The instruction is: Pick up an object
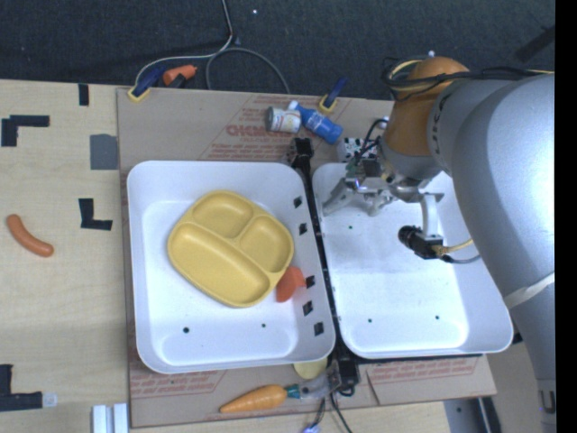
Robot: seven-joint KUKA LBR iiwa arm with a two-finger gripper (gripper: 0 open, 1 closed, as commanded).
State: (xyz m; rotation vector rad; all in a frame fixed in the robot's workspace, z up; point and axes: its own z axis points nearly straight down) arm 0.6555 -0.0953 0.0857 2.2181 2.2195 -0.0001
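While my gripper [357,198] hovers in the right bin [406,323], right of frame centre, its fingers spread, pinching nothing; yellow plate [230,247] lies left.

Grey arm [505,179] (orange-banded), claw [359,197] lowered

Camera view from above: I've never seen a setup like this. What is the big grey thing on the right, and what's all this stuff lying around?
One camera looks down on a bench. The grey robot arm reaches in from the right; its gripper hangs over the right bin. The left bin holds a yellow divided plate with a small orange piece beside it. Outside the bins lie a toy carrot, a toy sausage and a small bottle. Nothing is seen held.
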